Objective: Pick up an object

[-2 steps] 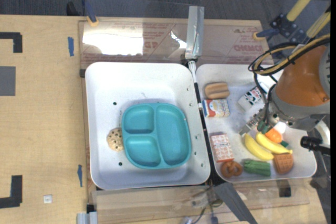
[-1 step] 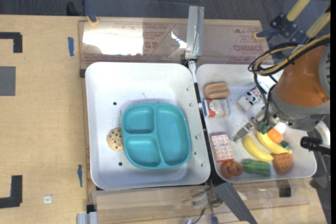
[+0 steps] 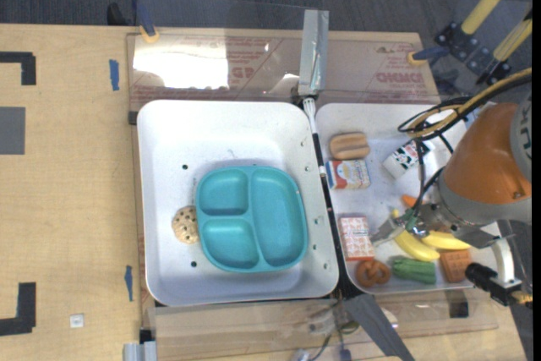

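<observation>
The banana (image 3: 416, 246) lies in the right bin (image 3: 376, 118), directly beneath the pincer (image 3: 404, 224); whether the pincer is spread or closed cannot be told. Just beyond it lie a green vegetable (image 3: 413, 269), a tomato (image 3: 372, 272) and a pink packet (image 3: 354, 235). Well left, a teal tray (image 3: 251, 217) and a cookie (image 3: 185, 224) occupy the left bin (image 3: 161, 139).

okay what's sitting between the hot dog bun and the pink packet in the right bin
In the camera view, a small red-and-white carton lies between the hot dog bun above it and the pink packet below it.
</observation>
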Robot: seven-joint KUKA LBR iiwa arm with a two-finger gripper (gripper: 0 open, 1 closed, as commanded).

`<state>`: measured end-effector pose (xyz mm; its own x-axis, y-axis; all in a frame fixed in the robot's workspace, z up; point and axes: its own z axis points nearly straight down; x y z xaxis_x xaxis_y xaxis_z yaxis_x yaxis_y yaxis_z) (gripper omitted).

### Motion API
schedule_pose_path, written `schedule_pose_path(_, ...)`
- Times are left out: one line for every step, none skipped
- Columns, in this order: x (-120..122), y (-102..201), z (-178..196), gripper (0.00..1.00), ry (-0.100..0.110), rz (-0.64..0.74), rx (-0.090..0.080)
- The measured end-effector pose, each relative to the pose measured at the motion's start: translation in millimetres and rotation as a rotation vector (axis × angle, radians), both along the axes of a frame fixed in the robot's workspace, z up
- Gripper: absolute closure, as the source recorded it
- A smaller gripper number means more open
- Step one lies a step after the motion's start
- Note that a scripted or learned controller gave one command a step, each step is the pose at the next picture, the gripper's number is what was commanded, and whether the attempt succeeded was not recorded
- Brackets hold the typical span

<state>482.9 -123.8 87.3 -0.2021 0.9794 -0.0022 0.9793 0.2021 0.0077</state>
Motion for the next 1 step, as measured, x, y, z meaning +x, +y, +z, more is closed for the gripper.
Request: schedule_pose_path(7.9,7.5,0.1,0.0,0.002,0.048,-0.004)
